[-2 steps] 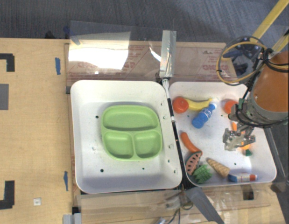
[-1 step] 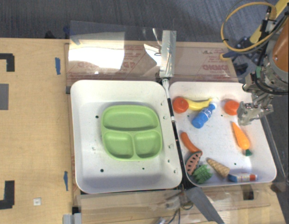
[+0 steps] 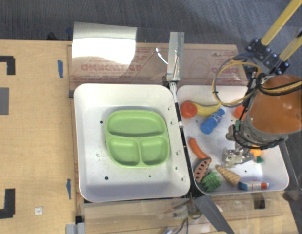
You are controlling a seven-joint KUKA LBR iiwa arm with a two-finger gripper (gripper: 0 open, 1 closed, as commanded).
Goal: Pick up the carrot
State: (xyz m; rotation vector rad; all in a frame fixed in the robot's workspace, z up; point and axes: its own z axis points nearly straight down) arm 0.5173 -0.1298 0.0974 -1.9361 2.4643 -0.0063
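One carrot (image 3: 199, 148) lying left of fingers (image 3: 237, 156), apart

green tray (image 3: 137, 143) in left bin (image 3: 87, 130) | blue bottle (image 3: 211, 122), banana (image 3: 207, 109) right

The carrot (image 3: 199, 148) right of the middle is orange. The plate (image 3: 138, 137) in the middle is light green, in a white bin (image 3: 92, 145). Right of it, the bottle (image 3: 211, 122) is blue and the banana (image 3: 208, 109) is yellow. The broccoli (image 3: 211, 181) at the bottom is green. The tabletop (image 3: 31, 130) on the left is pale wood with black marks.
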